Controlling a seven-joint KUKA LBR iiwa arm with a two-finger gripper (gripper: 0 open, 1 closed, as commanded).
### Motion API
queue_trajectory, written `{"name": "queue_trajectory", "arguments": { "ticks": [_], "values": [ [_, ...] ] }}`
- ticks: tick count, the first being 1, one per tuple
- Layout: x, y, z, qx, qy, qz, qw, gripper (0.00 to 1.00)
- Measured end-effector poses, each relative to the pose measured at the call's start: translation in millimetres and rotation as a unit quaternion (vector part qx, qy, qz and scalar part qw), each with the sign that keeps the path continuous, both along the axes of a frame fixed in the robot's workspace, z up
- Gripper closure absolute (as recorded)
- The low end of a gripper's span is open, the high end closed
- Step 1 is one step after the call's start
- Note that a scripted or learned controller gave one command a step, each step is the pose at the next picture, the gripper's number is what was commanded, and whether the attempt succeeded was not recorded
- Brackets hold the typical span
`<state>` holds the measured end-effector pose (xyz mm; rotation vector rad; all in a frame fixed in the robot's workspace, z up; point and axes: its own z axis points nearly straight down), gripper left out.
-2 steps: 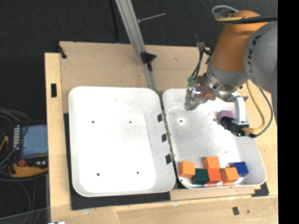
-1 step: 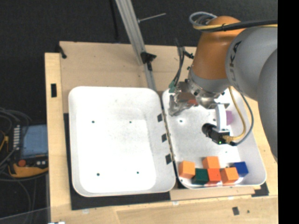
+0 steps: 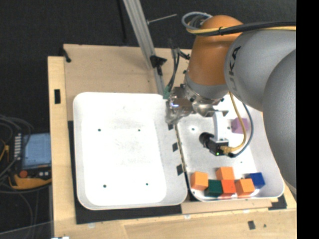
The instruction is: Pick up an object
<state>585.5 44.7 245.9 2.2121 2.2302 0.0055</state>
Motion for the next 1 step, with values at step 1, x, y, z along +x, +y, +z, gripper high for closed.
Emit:
{"name": "queue_trajectory", "arguments": {
  "ticks": [1],
  "values": [
    [-3.3, 49.2, 5.6, 0.0001, 0.001, 0.0, 1.0, 1.0]
  ]
}}
